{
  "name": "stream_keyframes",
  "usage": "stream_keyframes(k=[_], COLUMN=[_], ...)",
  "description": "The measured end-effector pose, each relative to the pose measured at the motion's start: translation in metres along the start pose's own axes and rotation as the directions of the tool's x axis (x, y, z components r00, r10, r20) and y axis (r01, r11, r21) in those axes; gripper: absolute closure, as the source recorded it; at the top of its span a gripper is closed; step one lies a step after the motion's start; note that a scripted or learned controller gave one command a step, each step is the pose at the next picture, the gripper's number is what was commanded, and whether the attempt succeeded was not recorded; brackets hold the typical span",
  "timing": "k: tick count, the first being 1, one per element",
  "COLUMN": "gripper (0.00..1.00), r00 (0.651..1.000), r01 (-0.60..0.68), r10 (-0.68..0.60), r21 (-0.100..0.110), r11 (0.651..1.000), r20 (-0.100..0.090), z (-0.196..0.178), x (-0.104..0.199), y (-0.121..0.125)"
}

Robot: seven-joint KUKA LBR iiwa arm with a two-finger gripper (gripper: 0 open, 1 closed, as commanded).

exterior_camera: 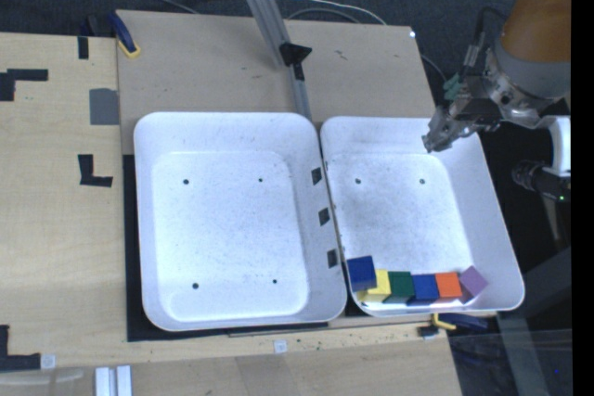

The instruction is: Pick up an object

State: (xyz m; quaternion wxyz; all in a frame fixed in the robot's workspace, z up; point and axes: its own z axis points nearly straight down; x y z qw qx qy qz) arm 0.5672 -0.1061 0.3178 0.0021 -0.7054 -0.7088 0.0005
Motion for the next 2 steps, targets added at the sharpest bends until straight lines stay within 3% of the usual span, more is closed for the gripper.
stream_keyframes(k=[1,2], gripper=[1.0,0.0], r00=[1.0,1.0], r01=[-0.008,-0.004], r10=[0.008,0.004], r21=[0.004,-0.002], r11=[1.0,1.0], r20=[0.004,0.004], z=[0.1354,0.13], x=[-0.1015,-0.0986], y=[0.0538,0.0557])
